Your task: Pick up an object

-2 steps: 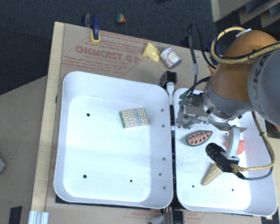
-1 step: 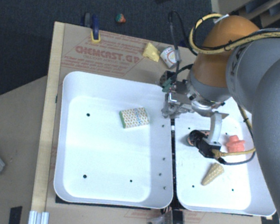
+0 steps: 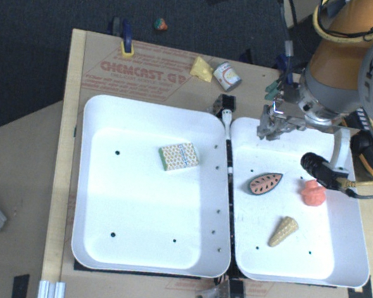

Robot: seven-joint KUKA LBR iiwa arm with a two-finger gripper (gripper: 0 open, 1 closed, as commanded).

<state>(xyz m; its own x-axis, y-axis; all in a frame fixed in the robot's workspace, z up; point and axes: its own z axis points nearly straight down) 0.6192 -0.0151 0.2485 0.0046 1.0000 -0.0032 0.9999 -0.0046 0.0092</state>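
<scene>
Gripper (image 3: pixel 270 129): hangs over far-left corner of R bin (image 3: pixel 335 278), close to its far wall. Nothing seen in it. Open or closed: can't tell at this angle.
Leaf (image 3: pixel 265 183): flat, brown-pink, lies slantwise on R bin floor. Nearest obj. to gripper, just to the near side of it, so judged the likeliest pick.
Pink lump (image 3: pixel 313 193): right of leaf, apart from it, on the arm's side of the bin. Judged the tighter approach.
Cone (image 3: pixel 283 231): on its side, tip pointing near-left. Bare floor all round, well apart from walls.
Block (image 3: pixel 179 156): patterned, alone in L bin (image 3: pixel 94 185), a bit far of centre. Most open room of any obj., but across the middle rims from gripper.
Middle rims: the two bins sit side by side, rims close together. Leaf lies near R bin's left wall w/ a gap, enough for a top-down grasp by my judgement.
Board (image 3: pixel 143 73): brown, under both bins. Yellow scrap (image 3: pixel 202 70) and a small box (image 3: pixel 227 76) rest on its far edge, outside the bins, so prob. not targets.
Status: all four objs. rest on bin floors, so the pick is not yet made.
Risk: a flat leaf gives little height to close on.
</scene>
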